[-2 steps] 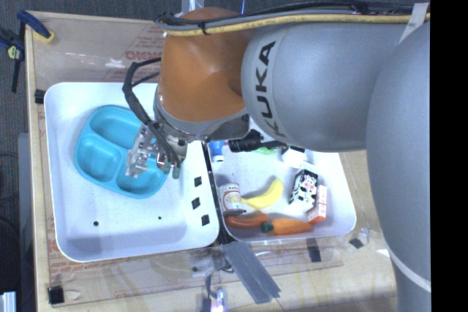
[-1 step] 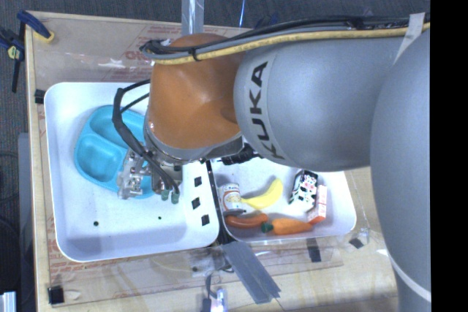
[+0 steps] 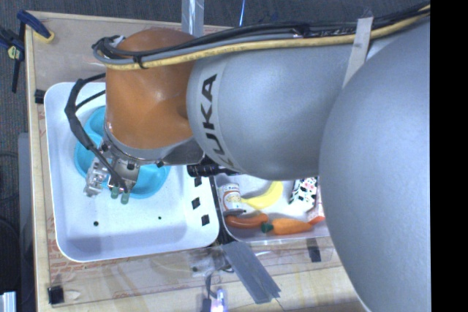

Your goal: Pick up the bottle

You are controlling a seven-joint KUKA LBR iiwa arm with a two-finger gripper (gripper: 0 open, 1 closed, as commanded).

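Bottle (image 3: 232, 198): small, white cap, label with orange on it, lies in the right bin (image 3: 245, 236), at that bin's left end close against the wall between the bins. Mostly overhung by the arm (image 3: 292, 106), only part of it shows. Just right of it a yellow banana (image 3: 267, 196); just below it a dark reddish piece, can't tell what, and an orange carrot (image 3: 292, 226) lying along the bin's near wall. Further right a black-and-white cow-patterned toy (image 3: 305, 191), half hidden under the arm.

Pincer (image 3: 110, 186) is in the other bin, the left bin (image 3: 73, 230), well apart from the bottle. It hangs at the near-left edge of a blue bowl (image 3: 150, 183). Fingers point down toward the bin floor; green-tipped ends visible. Nothing seen between them. Whether they are apart or together: cannot tell at this angle.

Orange band (image 3: 146, 91) sits right above the wrist, covering most of the bowl and the far half of the left bin. Black cables (image 3: 77, 95) loop off its left side. Grey arm body fills the right and centre.

Both bins sit on the wooden counter (image 3: 66, 33).
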